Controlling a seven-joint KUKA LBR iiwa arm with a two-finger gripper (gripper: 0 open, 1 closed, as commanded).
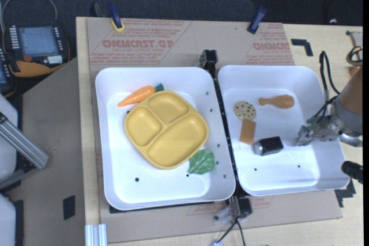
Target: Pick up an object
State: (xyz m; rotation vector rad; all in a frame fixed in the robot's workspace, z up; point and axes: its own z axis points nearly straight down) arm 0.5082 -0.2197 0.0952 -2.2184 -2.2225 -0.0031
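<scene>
End effector (304, 136) sits low at the right edge of the right bin (288, 181), tips toward the bin floor; how far it is parted I cannot tell, and nothing shows between the tips. Just to its left lies a dark cylinder (268, 146), not touching; farther left a tan block (248, 131) and a round speckled cookie (244, 109), up-left a toy drumstick (278, 102). Well to its left, the left bin (115, 181) holds 1 yellow divided plate (166, 129), a carrot (136, 95) and a green leaf (202, 162).
</scene>
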